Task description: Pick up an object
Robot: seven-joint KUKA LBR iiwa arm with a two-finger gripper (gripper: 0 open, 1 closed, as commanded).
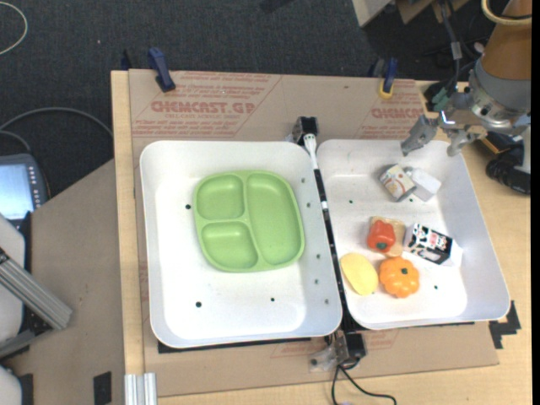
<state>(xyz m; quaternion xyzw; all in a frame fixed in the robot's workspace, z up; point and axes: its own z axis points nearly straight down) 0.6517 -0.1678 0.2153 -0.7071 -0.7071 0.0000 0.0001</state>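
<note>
End effector (437, 139) hangs spread wide and empty over the right bin's (481, 277) far edge. Nearest candidate, the grey packet (396, 181), lies just below-left. Recommend centring above it before descending.

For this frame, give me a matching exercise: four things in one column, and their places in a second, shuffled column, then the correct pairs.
Things:
1. green divided tray
2. orange pumpkin toy
3. black-and-white carton
4. gripper

Places:
A. above the far edge of the right bin
B. right bin, to the right of the red-and-orange pepper toy
C. middle of the left bin
D. right bin, near edge, just right of the yellow lemon toy

Pairs: 1-C, 2-D, 3-B, 4-A
</note>
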